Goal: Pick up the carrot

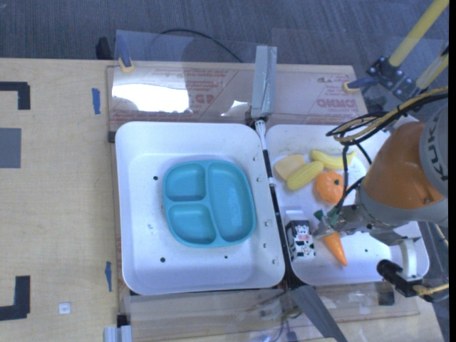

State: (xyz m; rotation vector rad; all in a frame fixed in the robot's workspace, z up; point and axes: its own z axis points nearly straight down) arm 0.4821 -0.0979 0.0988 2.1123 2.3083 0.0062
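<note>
The carrot [336, 250] is small and orange. It lies in the right bin [370, 251] near the front, with its pointed tip toward the front right. A bit of green [320, 215] shows just above its thick end. My gripper [336, 221] reaches in from the right and hangs right over the carrot's thick end, below the arm's orange band [402, 169]. The wrist body hides how the gripper meets the carrot.
In the right bin an orange [329, 187], a corn cob [304, 175], a banana [329, 160] and a pale yellow wedge [288, 165] crowd the back. A small black-and-white object [301, 239] lies left of the carrot. The left bin [139, 212] holds a blue divided plate [210, 202].
</note>
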